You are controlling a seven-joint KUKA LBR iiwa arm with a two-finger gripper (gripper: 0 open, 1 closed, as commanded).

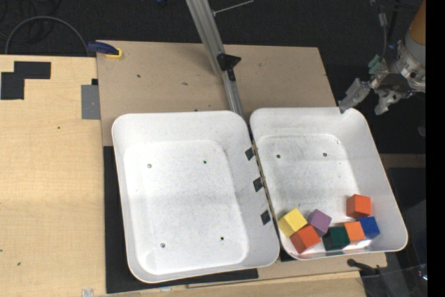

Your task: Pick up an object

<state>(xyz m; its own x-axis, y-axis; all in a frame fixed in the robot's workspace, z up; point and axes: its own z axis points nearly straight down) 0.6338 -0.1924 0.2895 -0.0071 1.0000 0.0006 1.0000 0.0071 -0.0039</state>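
Up at the far right corner of the right bin [375, 149], just outside its rim, hangs the claw [368, 95]. Its two pale fingers [350, 95] stand spread apart with nothing between them, so it is open and holds nothing. Above it the arm's wrist shows grey metal under an orange band [416, 28].

All the blocks lie well apart from the claw, clustered in the near corner of that same right bin, diagonally across it from where the claw hangs. They are small cubes with flat, matte, solid-coloured faces. A red block [359, 205] sits alone, slightly nearer the claw than the others. Below it a blue block [370, 227] touches an orange block [354, 231], which sits just beside a dark green block [336, 238]. Toward the bin's inner wall come a purple block [320, 220], a yellow block [293, 221] and another red block [304, 238], packed close together.

Both bins are shallow white trays with rounded corners and a faintly speckled floor. The left bin [132, 149] touches the right one along a seam with small black clips [257, 184]. They rest on a desk [174, 80] of plain brown board. A ribbed aluminium bar [201, 17] slants across the desk beyond the bins.
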